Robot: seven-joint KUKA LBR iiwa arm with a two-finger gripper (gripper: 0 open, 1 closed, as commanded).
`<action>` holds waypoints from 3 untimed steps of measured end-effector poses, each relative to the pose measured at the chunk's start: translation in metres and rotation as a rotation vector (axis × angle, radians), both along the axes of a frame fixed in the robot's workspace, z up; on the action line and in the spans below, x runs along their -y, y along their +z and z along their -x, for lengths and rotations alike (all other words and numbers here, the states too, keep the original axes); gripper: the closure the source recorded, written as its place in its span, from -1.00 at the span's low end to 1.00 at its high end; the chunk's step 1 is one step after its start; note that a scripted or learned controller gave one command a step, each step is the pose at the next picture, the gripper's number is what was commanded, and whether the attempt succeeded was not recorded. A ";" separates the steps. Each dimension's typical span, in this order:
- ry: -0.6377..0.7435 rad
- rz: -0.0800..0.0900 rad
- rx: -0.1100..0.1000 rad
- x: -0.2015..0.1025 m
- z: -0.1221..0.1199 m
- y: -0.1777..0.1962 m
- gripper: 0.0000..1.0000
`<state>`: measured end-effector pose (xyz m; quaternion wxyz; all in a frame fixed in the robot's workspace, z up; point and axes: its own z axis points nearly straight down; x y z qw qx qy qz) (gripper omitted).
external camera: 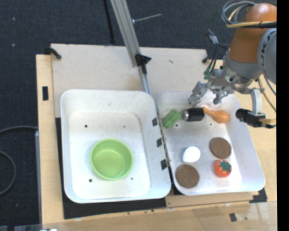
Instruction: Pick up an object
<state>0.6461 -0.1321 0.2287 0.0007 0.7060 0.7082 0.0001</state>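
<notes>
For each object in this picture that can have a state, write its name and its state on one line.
green bowl: upright in the left bin, nothing seen inside it.
brush: lying flat in the right bin, green head left, orange handle right.
white ball: resting, untouched.
two brown discs: lying flat, apart.
red tomato toy: resting, green top up.
gripper: above the right bin's far end, holding nothing visible.

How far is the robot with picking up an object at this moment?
Nothing looks picked up yet. The gripper hangs over the back of the right bin, above the orange-handled tool, with nothing seen between its fingers. The tomato, white ball and both brown discs lie in the bin. Grasping and lifting remain.
</notes>
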 end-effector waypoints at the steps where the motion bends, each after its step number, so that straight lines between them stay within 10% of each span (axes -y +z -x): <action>1: 0.000 0.000 0.000 0.000 0.000 0.000 -1.00; 3: -0.002 0.005 0.005 -0.006 0.002 -0.104 -1.00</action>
